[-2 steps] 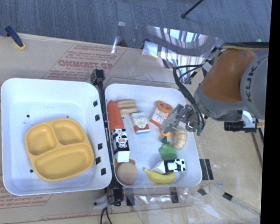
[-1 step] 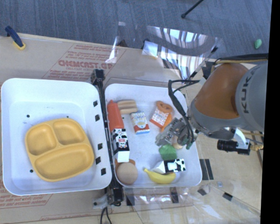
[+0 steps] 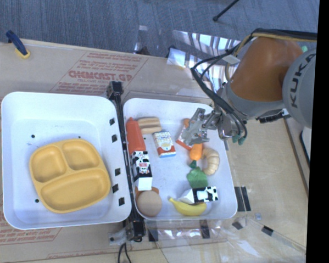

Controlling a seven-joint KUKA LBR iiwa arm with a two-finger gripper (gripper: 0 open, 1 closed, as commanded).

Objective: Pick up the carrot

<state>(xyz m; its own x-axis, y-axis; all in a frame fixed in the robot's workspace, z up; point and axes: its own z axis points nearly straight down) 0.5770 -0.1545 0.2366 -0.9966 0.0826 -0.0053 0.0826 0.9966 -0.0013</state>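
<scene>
The carrot (image 3: pixel 196 152) is a short orange piece with a green tuft at its lower end, lying in the right bin (image 3: pixel 228 175) beside a tan croissant (image 3: pixel 211 161). My gripper (image 3: pixel 190 136) hangs over the bin's upper middle, its metal tip just up and left of the carrot and very close to it. From this angle the gripper body hides part of the carrot's top end. I see nothing lifted off the bin floor.
The right bin also holds a red sausage (image 3: pixel 134 137), bread (image 3: pixel 149 123), a juice carton (image 3: pixel 164 143), two cow-print cartons (image 3: pixel 142 165), a green piece (image 3: pixel 197 178), a banana (image 3: pixel 188 206) and an egg (image 3: pixel 148 203). A yellow divided plate (image 3: pixel 68 175) lies in the left bin (image 3: pixel 16 120).
</scene>
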